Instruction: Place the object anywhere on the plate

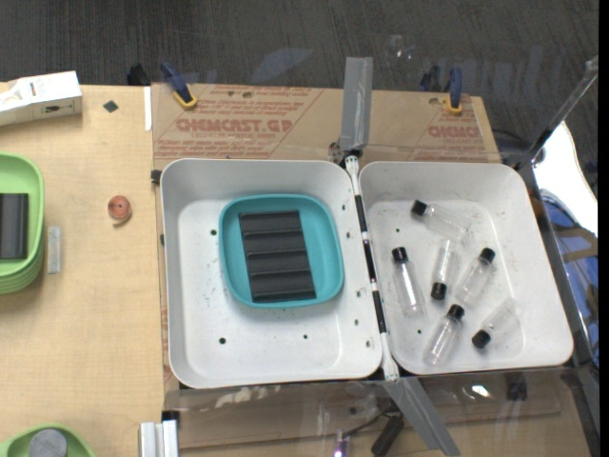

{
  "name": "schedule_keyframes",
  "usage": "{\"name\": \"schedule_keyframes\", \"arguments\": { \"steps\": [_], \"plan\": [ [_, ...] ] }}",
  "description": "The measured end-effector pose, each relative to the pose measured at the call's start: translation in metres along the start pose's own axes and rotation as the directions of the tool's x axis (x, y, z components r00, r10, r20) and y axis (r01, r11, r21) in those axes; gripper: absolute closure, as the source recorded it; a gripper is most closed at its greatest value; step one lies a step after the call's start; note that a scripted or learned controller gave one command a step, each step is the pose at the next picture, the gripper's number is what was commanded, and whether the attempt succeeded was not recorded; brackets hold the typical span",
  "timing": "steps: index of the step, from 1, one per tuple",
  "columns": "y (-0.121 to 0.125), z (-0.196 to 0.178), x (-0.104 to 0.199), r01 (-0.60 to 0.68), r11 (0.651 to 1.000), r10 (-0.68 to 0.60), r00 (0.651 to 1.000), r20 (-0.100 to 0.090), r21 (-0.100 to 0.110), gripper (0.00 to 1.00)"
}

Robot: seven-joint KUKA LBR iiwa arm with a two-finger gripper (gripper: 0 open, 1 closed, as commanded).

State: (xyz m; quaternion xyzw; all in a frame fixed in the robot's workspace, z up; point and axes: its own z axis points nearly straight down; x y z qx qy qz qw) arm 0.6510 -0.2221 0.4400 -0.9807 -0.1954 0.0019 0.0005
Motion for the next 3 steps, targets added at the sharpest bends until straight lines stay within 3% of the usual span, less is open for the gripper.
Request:
{"name": "schedule_keyframes", "arguments": {
  "steps": [3],
  "plan": [
    [0.0008,-0.0009,0.0014,-0.162,0.987,0.162,0.987,-0.002,0.000,0.00]
  ]
}}
